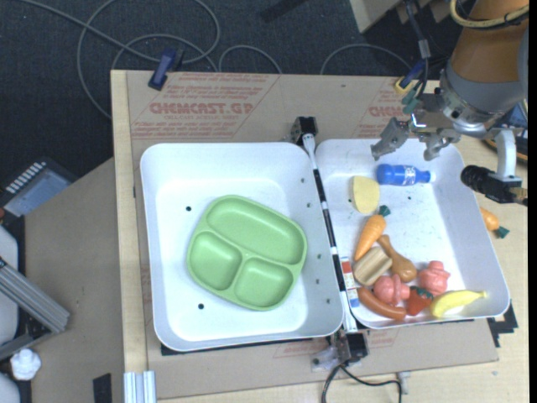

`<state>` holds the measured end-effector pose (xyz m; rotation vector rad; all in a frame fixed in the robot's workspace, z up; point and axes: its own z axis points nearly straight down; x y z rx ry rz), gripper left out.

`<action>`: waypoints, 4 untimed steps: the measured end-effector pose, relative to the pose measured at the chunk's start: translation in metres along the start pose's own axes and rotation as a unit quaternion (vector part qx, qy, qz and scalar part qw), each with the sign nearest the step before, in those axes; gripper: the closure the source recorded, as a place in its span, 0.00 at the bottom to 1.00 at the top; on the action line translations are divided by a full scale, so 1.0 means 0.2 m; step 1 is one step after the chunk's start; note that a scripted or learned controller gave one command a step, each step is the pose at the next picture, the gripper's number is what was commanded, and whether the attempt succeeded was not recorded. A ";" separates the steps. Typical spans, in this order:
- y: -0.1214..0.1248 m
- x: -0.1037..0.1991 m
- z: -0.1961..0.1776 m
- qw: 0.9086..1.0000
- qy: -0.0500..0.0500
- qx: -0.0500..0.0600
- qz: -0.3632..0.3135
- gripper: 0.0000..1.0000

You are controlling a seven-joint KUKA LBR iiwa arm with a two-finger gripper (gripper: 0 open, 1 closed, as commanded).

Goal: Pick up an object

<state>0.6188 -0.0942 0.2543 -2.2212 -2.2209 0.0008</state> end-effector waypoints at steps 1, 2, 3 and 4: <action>-0.28 -0.07 0.41 1.000 0.000 0.001 0.001 0.00; -0.26 0.00 0.81 1.000 0.000 0.001 0.000 0.00; -0.25 0.00 0.76 1.000 0.000 -0.001 0.001 1.00; -0.27 0.33 0.35 1.000 0.000 -0.001 -0.001 1.00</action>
